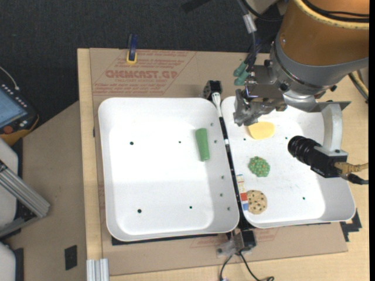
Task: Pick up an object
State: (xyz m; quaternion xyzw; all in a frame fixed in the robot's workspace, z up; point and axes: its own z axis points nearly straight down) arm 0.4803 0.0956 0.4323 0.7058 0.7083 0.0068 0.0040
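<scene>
My gripper [245, 117] hangs over the back left part of the right bin [334, 212], just left of and touching the edge of a pale yellow piece [262, 130]. In front of that piece lies a green bumpy lump [259, 167]. A round chocolate-chip cookie [256, 201] rests near the bin's front left corner. A green stick [202, 143] lies alone in the left bin [117, 215], close to its right wall. Nothing is seen lifted off the bin floor.
A black cylinder on a white bracket [310, 152] juts over the right bin's right half. The large grey and orange arm [328, 34] covers the back right. A blue clip [132, 48] sits on the cardboard behind the left bin.
</scene>
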